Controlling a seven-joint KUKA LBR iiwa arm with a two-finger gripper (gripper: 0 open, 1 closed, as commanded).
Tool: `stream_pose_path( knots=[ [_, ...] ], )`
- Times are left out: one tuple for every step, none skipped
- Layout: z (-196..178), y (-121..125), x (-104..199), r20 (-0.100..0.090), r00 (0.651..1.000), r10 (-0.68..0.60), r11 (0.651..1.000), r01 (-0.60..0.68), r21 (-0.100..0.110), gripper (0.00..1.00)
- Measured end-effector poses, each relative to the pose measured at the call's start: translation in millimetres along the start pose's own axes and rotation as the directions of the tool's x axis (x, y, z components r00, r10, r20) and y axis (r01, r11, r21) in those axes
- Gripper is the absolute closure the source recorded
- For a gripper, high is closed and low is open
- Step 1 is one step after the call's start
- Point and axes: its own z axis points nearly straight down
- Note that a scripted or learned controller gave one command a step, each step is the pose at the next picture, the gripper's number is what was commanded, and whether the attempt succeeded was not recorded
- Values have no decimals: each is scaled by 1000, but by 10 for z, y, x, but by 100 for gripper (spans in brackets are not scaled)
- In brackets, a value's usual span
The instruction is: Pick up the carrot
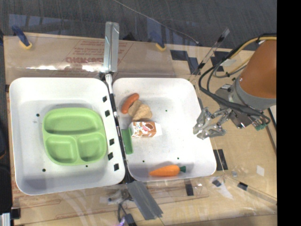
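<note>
1. Stretching across the whole view, a wooden bench point(244, 206) under clear plastic sheeting is carrying two shallow white bins side by side, with dark carpet showing beyond its far edge.
2. At the bench's right edge, the grey arm point(258, 79) with its orange band is reaching in, trailing black and yellow cables.
3. On the left, the left bin point(23, 173) is holding a green divided plate point(74, 135), which is lying flat near the bin's middle.
4. On the right, the right bin point(188, 102) is holding four small items, all lying in its left and near parts.
5. Just outside the right bin's right rim, the gripper point(206, 126) is hanging over the bench; whether its fingers are spread or pressed together I cannot tell, and nothing is showing between them.
6. Along the near edge of the right bin, the carrot point(165, 171) is lying on its side, green top pointing right, well apart from the gripper.
7. Near that bin's left rim, a small carton point(143, 129) is lying flat, with a tan bread piece point(140, 110) touching its far side.
8. At the far left of the right bin, a small sausage point(130, 102) is lying tilted, touching the bread piece.
</note>
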Motion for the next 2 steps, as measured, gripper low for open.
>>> stream_pose_path(
  knots=[
    [416,88,-443,-1,913,-408,913,408,-12,100],
    [803,703,-508,0,869,-495,869,495,-14,100]
  ],
)
